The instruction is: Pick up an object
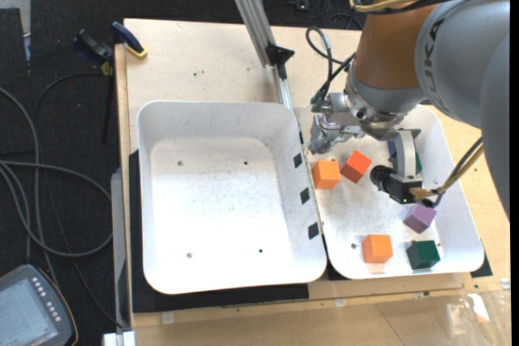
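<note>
Over the right bin [350, 215], the pincer [323, 134] hovers near an orange cube [326, 173], apart or together I cannot tell, seemingly nothing lifted yet.

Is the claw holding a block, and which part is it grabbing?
It cannot be told. The claw hangs just above an orange block lying in the right bin.
</note>
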You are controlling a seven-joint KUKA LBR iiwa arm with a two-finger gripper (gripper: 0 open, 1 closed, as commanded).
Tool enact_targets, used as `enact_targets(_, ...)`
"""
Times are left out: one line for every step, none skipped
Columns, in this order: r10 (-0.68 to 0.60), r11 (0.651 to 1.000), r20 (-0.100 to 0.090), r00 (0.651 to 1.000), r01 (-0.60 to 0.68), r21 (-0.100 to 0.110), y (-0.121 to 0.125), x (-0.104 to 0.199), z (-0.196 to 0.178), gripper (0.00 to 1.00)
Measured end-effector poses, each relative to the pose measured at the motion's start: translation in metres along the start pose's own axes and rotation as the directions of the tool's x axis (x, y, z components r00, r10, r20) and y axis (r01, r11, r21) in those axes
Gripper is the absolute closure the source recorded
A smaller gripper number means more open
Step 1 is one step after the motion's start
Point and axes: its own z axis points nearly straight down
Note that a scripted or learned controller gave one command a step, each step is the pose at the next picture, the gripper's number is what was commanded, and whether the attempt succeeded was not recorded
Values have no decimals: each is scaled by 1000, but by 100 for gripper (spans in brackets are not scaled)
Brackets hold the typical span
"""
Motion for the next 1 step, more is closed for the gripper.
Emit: enact_targets(1, 1000, 1, 1000, -1, 3, 7, 49, 15, 100)
